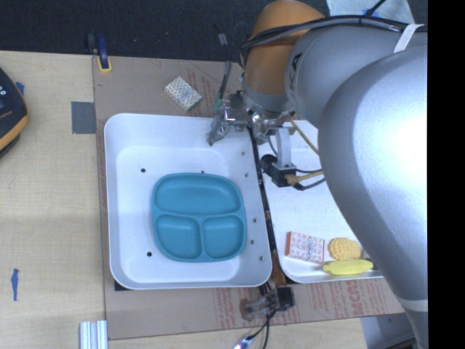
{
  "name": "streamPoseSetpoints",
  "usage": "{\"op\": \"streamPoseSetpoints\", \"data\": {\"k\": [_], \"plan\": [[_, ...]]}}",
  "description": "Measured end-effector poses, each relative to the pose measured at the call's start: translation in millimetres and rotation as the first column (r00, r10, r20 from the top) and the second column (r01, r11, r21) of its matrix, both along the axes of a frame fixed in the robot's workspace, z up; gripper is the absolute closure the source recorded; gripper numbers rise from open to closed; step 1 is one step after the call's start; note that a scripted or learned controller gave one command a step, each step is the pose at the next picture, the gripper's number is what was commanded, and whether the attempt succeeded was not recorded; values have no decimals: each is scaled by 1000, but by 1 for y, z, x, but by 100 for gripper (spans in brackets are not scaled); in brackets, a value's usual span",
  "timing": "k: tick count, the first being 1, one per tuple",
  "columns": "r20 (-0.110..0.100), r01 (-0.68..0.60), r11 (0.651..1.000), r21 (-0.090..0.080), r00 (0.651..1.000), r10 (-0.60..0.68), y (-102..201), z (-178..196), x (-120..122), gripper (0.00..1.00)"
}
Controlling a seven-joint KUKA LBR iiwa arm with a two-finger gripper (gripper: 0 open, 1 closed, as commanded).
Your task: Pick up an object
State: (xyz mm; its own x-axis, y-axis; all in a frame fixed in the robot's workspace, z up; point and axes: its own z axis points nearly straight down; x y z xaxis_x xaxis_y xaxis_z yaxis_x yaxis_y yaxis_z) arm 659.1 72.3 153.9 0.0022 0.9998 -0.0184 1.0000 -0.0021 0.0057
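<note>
A blue three-compartment plate [197,217] lies in the middle of the left white bin [120,195]. At the front of the right bin [305,209] lie a red-and-white packet [304,247], a round yellow piece [344,249] and a long yellow piece [348,267]. My gripper [216,132] hangs over the back right corner of the left bin, well behind the plate and away from the right bin's items. The big grey arm hides much of the right bin.
A small patterned square [182,92] rests on the cardboard behind the left bin, close to the gripper. A yellow-and-black device [9,111] sits at the far left edge. Cables [287,174] trail over the rim between the bins.
</note>
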Motion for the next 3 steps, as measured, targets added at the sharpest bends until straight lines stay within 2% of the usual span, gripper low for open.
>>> {"op": "streamPoseSetpoints", "data": {"k": [1, 2, 3], "plan": [[-7, -5, 1000, 17, 1000, 5, -46, 58, -2, 0], [-11, -8, 1000, 17, 1000, 8, -16, 38, -3, 0], [-7, -7, 1000, 19, 1000, 7, 17, -18, -2, 0]]}}
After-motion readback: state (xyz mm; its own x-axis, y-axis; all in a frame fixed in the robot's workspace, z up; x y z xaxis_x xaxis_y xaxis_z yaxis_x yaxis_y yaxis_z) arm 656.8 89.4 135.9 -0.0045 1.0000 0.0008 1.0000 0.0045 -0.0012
